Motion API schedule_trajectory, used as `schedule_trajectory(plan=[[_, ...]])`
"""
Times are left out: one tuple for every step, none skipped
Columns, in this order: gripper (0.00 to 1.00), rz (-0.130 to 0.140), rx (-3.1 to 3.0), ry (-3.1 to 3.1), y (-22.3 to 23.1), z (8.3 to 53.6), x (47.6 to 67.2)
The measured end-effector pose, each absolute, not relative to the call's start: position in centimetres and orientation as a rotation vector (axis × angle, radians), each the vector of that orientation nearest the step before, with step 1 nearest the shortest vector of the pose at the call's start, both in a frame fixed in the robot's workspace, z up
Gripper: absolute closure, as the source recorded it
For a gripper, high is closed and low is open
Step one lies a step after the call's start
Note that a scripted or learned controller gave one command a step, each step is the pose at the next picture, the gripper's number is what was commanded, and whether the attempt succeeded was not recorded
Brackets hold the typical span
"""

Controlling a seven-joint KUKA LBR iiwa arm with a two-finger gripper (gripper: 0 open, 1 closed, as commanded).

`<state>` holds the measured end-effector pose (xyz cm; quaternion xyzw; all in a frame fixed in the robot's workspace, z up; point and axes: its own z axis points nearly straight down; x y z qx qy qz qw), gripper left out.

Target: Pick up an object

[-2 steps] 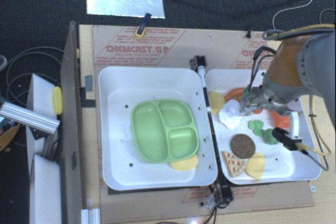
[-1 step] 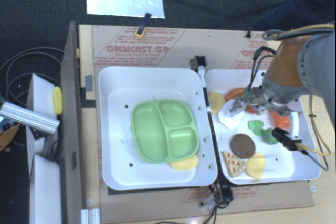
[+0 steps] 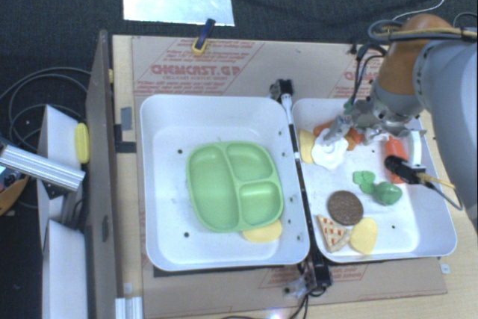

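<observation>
Camera view | left bin (image 3: 160, 123): green tray (image 3: 233, 185) | right bin (image 3: 441, 231): toy food | claw (image 3: 337, 132): grip unclear

Board print, far side: "CHEMCAST GP" in red capitals on the brown protective sheet (image 3: 213, 60) lying under both bins on the surface, up and well to the left of the hand (image 3: 345, 127).
Smaller red lines beneath that word: too small to read.
Board print, right corner: part of the same red lettering shows just above the hand, cut off by the arm, not legible.
Near edge of the sheet: faint red print, unreadable.
</observation>
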<state>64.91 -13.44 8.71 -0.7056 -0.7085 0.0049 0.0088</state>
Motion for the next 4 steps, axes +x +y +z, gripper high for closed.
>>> schedule_trajectory(plan=[[0.0,0.002,-2.218,-2.219,-10.5,8.4,56.4],[0.0,-0.005,-2.22,-2.231,-12.3,8.5,63.2],[0.0,0.037,-2.203,-2.216,-10.7,8.6,66.5],[1.0,0.032,-2.196,-2.216,-10.5,9.8,66.5]])
